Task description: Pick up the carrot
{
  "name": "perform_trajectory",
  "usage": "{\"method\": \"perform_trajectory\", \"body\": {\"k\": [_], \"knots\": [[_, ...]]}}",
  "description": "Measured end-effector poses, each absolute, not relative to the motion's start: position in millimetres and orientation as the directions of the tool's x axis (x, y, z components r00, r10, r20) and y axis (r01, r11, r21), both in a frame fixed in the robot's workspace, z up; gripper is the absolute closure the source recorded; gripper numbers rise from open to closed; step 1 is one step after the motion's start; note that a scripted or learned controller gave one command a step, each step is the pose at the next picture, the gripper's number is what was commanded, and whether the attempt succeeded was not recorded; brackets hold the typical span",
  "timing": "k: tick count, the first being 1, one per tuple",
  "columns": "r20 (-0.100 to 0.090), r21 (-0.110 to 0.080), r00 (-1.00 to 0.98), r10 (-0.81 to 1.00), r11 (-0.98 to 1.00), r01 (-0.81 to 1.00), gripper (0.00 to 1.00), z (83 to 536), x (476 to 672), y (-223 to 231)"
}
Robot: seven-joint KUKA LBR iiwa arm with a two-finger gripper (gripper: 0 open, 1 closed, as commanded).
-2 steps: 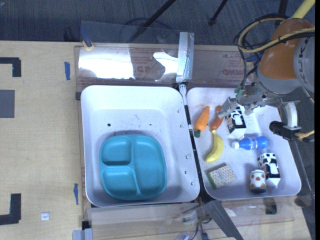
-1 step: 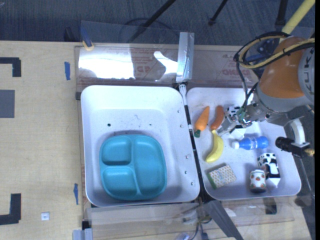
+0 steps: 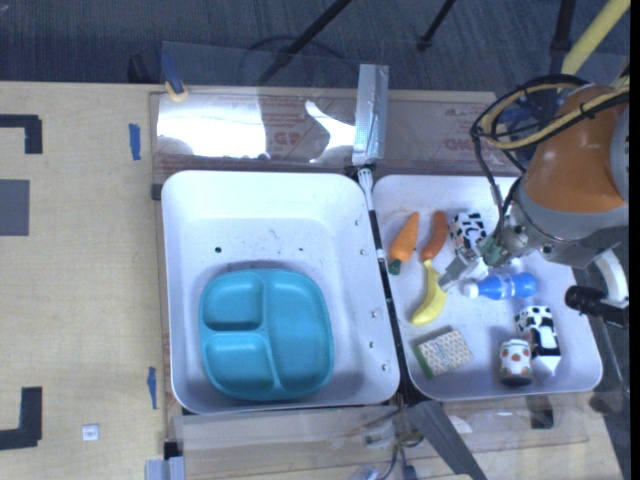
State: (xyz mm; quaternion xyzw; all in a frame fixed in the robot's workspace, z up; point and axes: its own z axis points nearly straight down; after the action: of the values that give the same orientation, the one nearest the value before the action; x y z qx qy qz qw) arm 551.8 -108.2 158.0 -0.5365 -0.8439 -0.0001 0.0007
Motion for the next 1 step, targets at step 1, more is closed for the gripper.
{"method": "perform_trajectory", "body": {"k": [1], "knots": [[-0.004,0.004,-0.55,0.835,0.55,0.835,0.0,185.3,589.5,-78.7]]}}
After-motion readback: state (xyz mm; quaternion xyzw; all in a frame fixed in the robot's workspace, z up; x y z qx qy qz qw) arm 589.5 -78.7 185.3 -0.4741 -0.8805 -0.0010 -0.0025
